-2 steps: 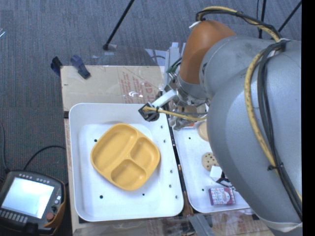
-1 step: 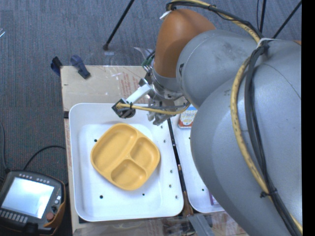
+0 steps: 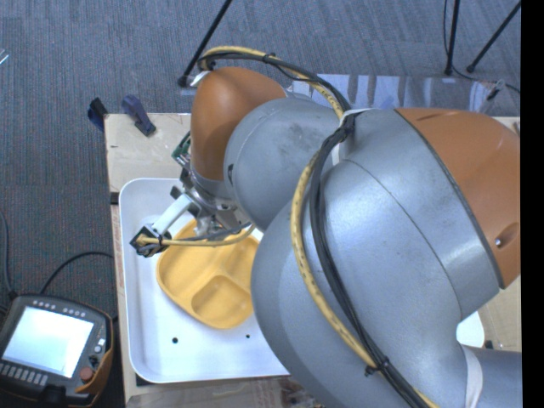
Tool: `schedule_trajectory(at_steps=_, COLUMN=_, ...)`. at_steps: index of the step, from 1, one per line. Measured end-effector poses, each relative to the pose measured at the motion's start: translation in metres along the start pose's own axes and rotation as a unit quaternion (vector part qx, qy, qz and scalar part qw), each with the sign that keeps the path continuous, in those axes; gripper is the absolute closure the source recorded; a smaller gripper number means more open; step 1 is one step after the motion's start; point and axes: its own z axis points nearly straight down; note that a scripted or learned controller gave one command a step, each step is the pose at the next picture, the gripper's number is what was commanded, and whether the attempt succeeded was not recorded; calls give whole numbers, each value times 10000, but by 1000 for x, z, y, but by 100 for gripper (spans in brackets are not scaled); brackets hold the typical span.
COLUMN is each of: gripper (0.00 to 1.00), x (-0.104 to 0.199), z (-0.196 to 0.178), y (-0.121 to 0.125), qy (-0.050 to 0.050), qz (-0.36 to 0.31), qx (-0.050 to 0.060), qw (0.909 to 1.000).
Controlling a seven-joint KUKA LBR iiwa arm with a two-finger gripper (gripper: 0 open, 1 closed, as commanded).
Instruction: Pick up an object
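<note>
The yellow dish (image 3: 212,294) lay in the left white bin (image 3: 146,347) on the counter (image 3: 136,147). The tool (image 3: 208,218) was over the dish's upper edge. Whether it was released or clenched, I cannot tell.

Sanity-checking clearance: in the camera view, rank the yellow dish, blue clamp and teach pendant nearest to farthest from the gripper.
1. yellow dish, in the white bin, just under the gripper.
2. blue clamp, at the bench far corner.
3. teach pendant, off the bench, lower left.
</note>
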Motion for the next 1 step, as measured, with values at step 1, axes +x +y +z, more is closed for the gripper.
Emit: schedule_trajectory(at_steps=1, gripper=100, x=-42, z=-64, y=-34, qy=58, qz=17, qx=-17, qw=10000)
